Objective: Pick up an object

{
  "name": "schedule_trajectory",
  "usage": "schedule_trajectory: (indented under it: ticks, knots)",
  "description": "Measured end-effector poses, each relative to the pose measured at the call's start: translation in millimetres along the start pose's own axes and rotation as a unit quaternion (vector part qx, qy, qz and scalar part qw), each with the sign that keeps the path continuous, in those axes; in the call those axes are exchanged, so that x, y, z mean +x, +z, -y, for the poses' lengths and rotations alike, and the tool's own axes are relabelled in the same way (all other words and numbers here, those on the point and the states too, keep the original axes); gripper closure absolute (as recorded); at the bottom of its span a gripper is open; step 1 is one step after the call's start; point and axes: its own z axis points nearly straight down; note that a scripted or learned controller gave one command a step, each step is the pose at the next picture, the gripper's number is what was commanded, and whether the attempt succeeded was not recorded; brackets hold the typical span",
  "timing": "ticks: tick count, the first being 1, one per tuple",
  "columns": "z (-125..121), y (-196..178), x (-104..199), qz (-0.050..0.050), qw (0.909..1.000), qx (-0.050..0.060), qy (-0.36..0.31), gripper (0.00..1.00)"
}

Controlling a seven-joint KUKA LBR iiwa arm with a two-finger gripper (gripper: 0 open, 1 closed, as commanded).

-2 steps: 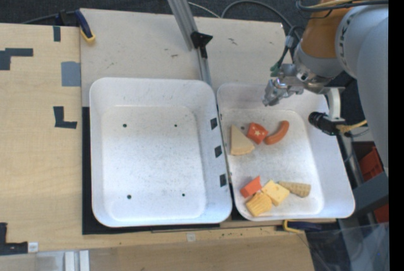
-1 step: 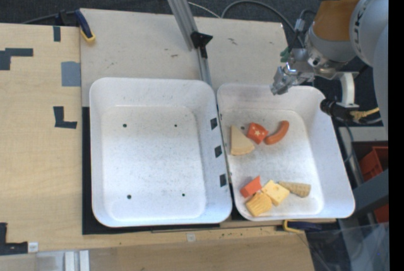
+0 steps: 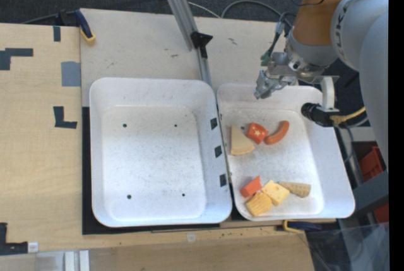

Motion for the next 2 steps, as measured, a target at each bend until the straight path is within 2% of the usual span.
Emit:
schedule_trajectory:
  ticks: [1, 2]
  knots:
    - [20.4, 6.9, 49.6, -0.001, 1.0000, 0.001, -0.001, 1.00]
    - [28.6, -5.5, 104.0, -0.001, 1.0000, 0.000, -0.003, 1.00]
